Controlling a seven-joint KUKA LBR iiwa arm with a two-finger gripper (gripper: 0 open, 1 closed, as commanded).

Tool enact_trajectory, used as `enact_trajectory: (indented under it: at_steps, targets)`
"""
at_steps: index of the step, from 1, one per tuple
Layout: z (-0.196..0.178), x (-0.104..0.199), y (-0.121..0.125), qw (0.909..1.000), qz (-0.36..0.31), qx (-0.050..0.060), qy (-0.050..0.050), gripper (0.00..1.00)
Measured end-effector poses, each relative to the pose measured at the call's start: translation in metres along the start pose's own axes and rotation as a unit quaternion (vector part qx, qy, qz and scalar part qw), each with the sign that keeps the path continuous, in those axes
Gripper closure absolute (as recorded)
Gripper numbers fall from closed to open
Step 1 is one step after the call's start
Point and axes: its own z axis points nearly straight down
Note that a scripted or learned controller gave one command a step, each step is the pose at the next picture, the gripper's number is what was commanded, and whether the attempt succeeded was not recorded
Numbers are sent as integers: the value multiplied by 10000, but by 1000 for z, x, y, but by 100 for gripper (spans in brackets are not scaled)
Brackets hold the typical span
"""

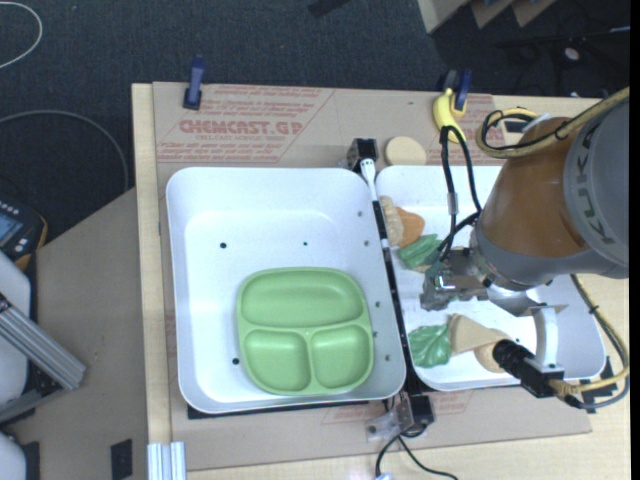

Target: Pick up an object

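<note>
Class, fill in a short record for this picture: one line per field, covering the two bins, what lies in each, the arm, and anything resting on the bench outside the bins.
left bin: white, shallow, holds a green divided plate with three compartments
right bin: white, holds small items, among them a green leafy piece and a tan cone-shaped piece near the front
arm: grey with an orange band, reaching in from the right over the right bin
gripper: low over the right bin; grasp cannot be judged
bench: brown board with printed lettering; a pale round disc lies behind the right bin
</note>
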Motion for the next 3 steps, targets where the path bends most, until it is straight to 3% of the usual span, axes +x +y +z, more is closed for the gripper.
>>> enact_trajectory:
  at_steps: [1,2,3]
  targets:
    - [-2,58,14,10000,-29,-36,-7,100]
    - [-146,97,0,9999,-45,-91,8,100]
    - [-355,98,-1,9999,-22,-134,16,100]
